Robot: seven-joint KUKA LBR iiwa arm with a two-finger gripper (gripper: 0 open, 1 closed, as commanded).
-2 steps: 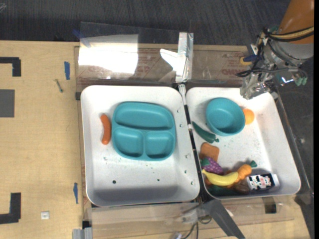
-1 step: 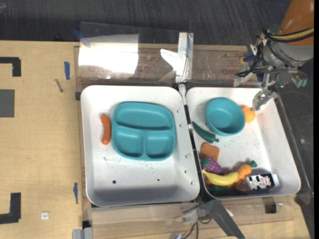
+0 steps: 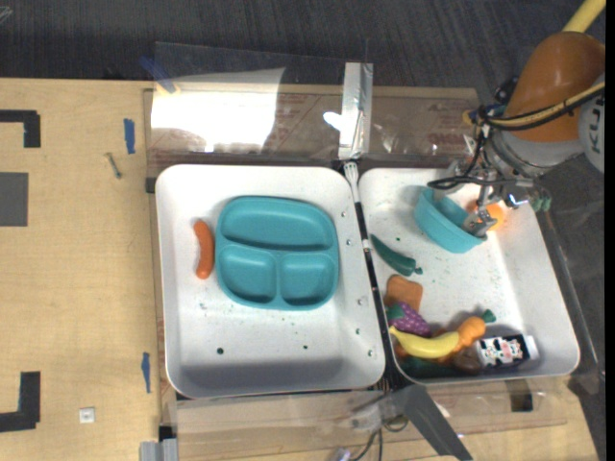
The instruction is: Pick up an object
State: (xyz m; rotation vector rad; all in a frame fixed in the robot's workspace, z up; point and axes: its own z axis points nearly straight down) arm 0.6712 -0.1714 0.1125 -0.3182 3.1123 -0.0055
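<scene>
My gripper [image 3: 478, 217] hangs low over the far part of the right bin [image 3: 538, 286], under the arm's orange band. It is at the right rim of a teal bowl [image 3: 444, 221] that lies tilted on its side. A small orange piece [image 3: 493, 213] sits right beside the gripper. Nearer the front lie a green pepper strip [image 3: 393, 254], an orange wedge [image 3: 405, 289], purple grapes [image 3: 407, 317], a yellow banana [image 3: 428, 346], a carrot [image 3: 470, 329] and a black-and-white bottle [image 3: 503, 351].
The left bin [image 3: 183, 334] holds a teal divided plate [image 3: 279, 251] and an orange sausage [image 3: 204, 249] to its left. A raised divider [image 3: 361, 257] separates the two bins. A clear panel [image 3: 356, 113] stands behind them.
</scene>
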